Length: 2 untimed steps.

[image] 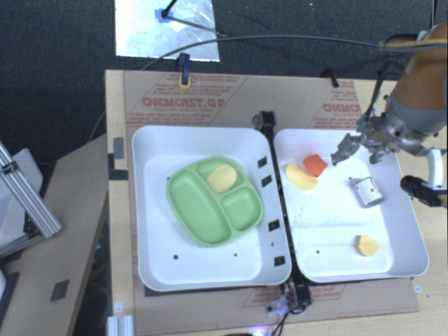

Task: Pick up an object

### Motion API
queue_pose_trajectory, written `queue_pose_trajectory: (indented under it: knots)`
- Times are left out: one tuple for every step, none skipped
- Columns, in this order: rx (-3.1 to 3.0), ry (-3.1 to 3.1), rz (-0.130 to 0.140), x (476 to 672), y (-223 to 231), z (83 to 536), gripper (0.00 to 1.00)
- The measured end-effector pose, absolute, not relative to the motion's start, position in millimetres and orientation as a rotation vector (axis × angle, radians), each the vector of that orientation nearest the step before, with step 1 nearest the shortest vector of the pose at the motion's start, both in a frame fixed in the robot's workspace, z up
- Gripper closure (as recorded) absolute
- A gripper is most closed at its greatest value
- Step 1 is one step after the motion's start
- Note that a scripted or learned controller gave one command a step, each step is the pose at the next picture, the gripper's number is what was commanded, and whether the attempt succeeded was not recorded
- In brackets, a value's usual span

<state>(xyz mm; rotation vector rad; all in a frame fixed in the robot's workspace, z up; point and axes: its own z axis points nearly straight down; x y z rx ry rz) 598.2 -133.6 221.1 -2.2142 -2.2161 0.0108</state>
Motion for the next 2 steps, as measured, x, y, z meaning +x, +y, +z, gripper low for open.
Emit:
queue_pose_trajectory:
  knots:
    - [-2.219, -2.226, -0.001, 600.9, -133, 228, 0.00]
    - [-2.218, -2.224, 0.000, 601.5, -126, 169, 0.00]
